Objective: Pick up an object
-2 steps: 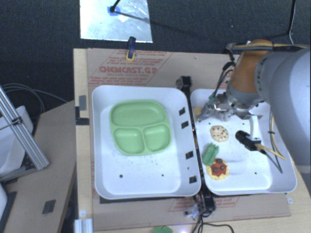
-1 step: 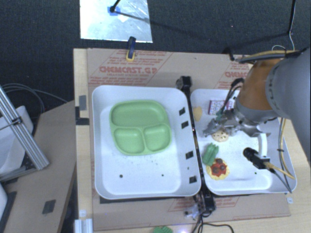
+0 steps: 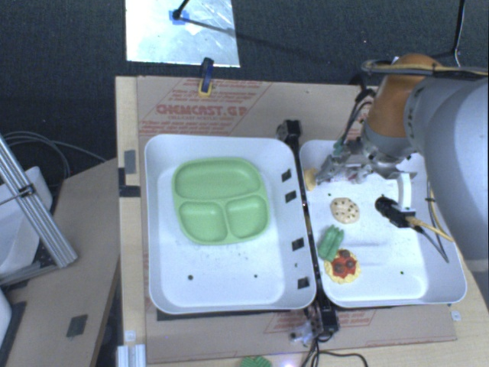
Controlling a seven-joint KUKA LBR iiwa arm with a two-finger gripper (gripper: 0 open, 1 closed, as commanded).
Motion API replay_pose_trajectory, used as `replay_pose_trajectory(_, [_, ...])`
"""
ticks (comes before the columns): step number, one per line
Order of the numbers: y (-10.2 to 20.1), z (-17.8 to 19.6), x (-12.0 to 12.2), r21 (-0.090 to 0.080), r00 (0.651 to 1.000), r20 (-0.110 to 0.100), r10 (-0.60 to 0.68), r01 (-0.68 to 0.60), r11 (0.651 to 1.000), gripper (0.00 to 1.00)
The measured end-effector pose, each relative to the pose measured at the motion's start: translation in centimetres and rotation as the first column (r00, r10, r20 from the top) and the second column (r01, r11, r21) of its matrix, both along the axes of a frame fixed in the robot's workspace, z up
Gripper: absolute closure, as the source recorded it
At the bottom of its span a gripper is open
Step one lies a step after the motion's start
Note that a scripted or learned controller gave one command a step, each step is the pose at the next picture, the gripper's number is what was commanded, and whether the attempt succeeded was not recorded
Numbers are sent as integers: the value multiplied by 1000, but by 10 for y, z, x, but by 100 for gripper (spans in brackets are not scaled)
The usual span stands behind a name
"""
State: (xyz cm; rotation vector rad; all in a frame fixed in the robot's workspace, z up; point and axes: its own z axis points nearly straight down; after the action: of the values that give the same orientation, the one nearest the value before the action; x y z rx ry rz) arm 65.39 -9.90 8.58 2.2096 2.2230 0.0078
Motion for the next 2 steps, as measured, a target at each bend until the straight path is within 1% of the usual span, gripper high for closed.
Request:
replay_pose_trajectory(1, [1, -2, -53, 2, 1000, -11, -5, 6, 1000, 0])
replay_pose_trajectory(2, [-3, 0, 12, 5, 1000, -20, -3, 3, 1000, 0])
